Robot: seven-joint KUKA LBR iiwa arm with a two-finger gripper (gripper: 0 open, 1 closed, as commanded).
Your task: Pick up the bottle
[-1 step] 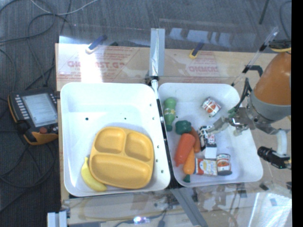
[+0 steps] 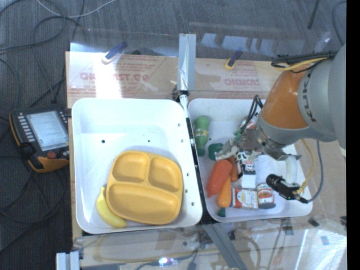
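Your gripper (image 2: 246, 149) hung low over the right bin (image 2: 301, 210); whether it gripped anything, you could not tell. The bottle (image 2: 201, 130) lay at that bin's left wall, beside the carrot (image 2: 217, 176).

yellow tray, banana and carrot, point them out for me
yellow tray (image 2: 147, 187), camera view, middle of its top
banana (image 2: 108, 211), camera view, part showing left of the tray
carrot (image 2: 217, 176), camera view, mid body

Grey arm (image 2: 323, 103) enters from 3 o'clock, orange band (image 2: 284, 103) above wrist, bent down toward 8 o'clock. Gripper (image 2: 243, 146) low at arm's end, approx. centre-right of view.
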